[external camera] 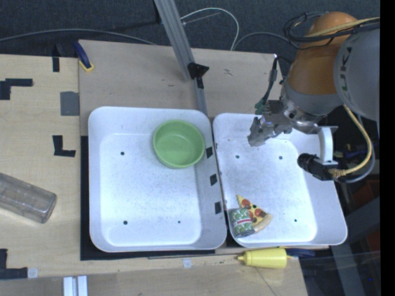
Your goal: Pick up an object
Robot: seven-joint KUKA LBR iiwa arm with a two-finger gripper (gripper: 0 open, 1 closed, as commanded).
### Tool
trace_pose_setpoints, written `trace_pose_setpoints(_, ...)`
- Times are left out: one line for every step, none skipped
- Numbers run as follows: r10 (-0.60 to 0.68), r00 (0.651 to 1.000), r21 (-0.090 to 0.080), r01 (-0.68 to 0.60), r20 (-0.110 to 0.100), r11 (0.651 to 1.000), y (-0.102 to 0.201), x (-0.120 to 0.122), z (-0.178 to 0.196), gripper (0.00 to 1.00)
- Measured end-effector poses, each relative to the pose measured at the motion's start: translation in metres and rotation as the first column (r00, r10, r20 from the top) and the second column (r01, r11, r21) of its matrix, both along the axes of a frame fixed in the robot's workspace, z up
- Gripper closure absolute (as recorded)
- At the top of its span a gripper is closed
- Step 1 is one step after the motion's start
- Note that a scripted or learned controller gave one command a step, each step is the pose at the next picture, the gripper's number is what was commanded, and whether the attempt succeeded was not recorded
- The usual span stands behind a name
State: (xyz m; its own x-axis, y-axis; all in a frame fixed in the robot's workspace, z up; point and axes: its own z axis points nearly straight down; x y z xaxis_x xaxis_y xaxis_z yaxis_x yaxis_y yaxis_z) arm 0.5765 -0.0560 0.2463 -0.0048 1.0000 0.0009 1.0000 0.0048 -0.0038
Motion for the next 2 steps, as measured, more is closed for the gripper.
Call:
trace_pose_setpoints(0.002,1.0,0.001,-0.002,0.001,1.0,0.051,-0.018,0.004,1.0)
trace_pose_setpoints(0.001,1.0,0.0,-0.001,-0.001,1.0,0.099,-0.039,-0.014,1.0)
